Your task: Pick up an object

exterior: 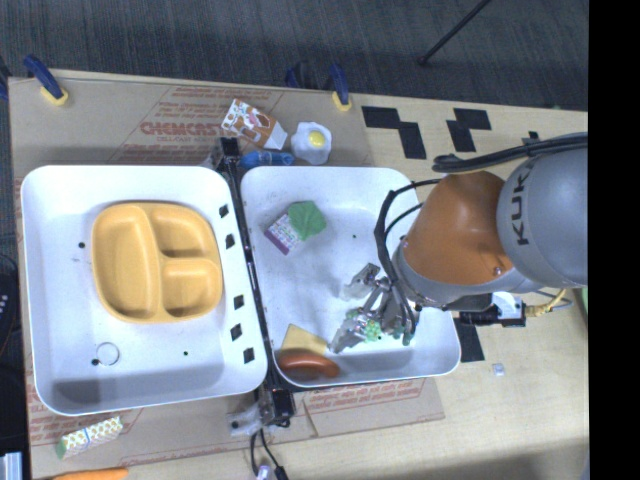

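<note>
My gripper (357, 311) is low in the right bin (330, 183), near its front right part, its fingers spread apart. A small green and white object (372, 330) lies by the lower finger; whether it sits between the fingers is unclear. A green block with a white and purple label (296, 224) lies toward the bin's back left. A yellow wedge (303, 339) and a reddish-brown piece (308, 365) rest at the front edge, left of the gripper.
The left bin (50, 268) holds a yellow divided tray (156, 260). Behind the bins lie a small printed box (246, 121), a blue item (265, 158) and a white and yellow item (312, 141). A wrapped candy (90, 434) lies at the front left.
</note>
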Tool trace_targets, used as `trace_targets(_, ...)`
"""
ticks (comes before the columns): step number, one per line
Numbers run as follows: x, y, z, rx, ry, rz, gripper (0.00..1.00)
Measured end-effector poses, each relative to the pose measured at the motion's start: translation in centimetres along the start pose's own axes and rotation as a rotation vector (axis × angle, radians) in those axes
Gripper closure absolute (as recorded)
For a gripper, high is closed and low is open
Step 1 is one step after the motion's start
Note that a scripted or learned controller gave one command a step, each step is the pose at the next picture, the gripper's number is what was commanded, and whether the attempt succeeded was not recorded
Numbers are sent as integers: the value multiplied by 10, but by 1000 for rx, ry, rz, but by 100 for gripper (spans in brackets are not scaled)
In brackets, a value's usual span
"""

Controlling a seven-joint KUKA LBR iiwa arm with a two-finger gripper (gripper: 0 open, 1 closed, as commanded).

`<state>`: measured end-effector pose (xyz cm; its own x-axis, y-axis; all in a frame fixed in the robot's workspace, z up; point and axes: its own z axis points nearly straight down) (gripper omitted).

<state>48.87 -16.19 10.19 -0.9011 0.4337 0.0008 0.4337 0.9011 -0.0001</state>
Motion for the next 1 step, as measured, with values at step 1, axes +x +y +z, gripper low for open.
trace_targets(1,-23,16,10,0,-1,-532,0)
